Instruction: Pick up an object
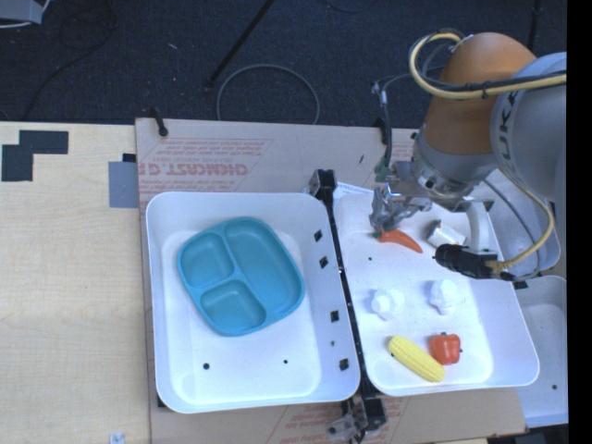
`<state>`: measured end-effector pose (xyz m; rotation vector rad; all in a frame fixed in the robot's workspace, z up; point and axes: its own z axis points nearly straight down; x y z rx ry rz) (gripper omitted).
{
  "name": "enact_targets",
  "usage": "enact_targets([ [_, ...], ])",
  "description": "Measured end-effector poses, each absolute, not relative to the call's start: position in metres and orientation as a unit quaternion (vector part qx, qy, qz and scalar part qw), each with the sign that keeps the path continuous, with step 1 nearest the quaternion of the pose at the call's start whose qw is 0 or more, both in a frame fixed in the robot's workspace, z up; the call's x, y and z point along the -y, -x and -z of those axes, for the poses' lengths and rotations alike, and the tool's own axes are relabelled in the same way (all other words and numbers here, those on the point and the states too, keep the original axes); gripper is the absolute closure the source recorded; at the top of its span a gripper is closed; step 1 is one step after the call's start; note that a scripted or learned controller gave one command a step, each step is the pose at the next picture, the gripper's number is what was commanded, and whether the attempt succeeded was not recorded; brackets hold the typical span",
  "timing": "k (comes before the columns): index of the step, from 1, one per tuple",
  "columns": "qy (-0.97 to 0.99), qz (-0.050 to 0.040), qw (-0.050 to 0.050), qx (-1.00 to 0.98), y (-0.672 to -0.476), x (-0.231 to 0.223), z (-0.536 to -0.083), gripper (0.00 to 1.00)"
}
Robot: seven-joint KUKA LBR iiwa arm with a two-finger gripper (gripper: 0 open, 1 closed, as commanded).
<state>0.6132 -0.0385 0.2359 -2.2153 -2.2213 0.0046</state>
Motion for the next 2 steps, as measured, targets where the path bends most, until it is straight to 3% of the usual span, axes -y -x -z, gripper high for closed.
enact_targets([
  [2, 0.705, -0.0011, 0.002, 0.709, -0.597, -0.073, -0.227, 1.00],
])
